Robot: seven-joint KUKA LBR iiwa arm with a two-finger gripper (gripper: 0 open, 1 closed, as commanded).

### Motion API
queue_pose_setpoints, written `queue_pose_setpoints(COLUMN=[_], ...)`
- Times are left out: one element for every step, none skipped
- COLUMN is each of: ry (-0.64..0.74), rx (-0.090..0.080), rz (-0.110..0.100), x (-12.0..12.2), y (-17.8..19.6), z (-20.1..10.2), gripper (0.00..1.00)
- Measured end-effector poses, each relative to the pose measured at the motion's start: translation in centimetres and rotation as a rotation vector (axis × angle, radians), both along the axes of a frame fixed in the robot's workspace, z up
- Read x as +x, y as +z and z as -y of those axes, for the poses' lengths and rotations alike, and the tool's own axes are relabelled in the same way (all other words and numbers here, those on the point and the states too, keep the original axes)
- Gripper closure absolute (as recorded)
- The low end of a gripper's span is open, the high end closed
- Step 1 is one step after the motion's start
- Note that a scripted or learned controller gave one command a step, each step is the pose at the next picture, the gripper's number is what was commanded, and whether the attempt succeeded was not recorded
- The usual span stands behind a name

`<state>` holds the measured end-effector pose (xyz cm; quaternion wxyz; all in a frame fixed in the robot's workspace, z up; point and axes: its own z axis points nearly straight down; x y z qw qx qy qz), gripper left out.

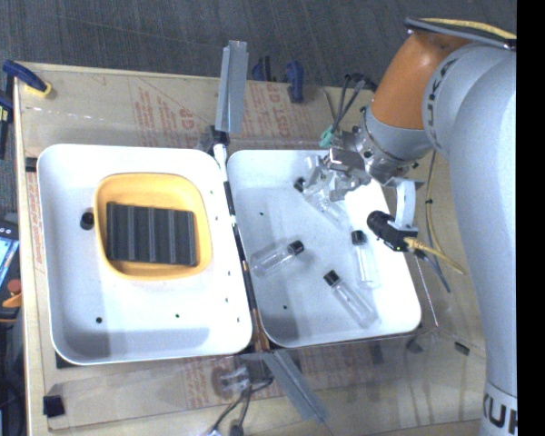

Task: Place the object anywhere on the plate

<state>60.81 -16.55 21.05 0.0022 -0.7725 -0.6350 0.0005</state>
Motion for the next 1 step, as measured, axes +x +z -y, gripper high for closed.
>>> queue_pose_setpoints(ry=[0.159], rx=[-0.001], rz=[-0.003], x=[-1.67], y=[-1.4], z=[-4.67], gripper=[1.0])
